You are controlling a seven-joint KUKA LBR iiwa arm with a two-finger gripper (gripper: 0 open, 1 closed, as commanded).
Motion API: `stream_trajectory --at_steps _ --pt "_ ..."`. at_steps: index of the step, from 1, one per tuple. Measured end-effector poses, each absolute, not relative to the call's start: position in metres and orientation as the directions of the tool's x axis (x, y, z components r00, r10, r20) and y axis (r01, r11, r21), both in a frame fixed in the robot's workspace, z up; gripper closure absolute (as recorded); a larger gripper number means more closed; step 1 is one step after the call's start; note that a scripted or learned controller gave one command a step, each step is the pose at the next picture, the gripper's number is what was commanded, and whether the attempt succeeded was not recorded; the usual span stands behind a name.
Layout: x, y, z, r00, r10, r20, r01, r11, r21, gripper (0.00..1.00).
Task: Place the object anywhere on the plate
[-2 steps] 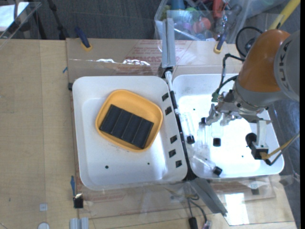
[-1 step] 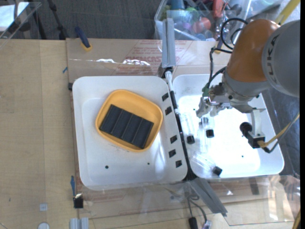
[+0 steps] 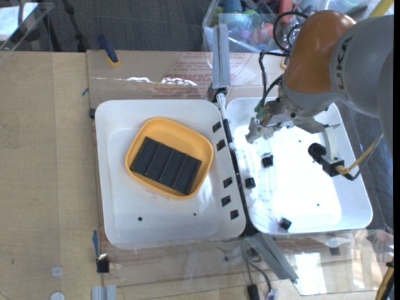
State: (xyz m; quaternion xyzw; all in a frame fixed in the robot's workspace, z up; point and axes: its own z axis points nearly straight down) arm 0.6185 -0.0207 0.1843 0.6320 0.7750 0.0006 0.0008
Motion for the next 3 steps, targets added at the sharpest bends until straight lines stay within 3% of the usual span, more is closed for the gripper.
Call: stream_trajectory --at_steps 1,2,3 --pt "0.639 -0.029 0.184 -0.262 0.965 -0.002 0.965 0.262 0.002 1.0" --pt "0.622 -0.018 0.184 -0.398 0.917 0.002 0.917 0.398 -0.001 1.0" --pt "0.652 0.001 0.185 -0.484 0.875 -0.002 0.875 0.484 0.003 1.0"
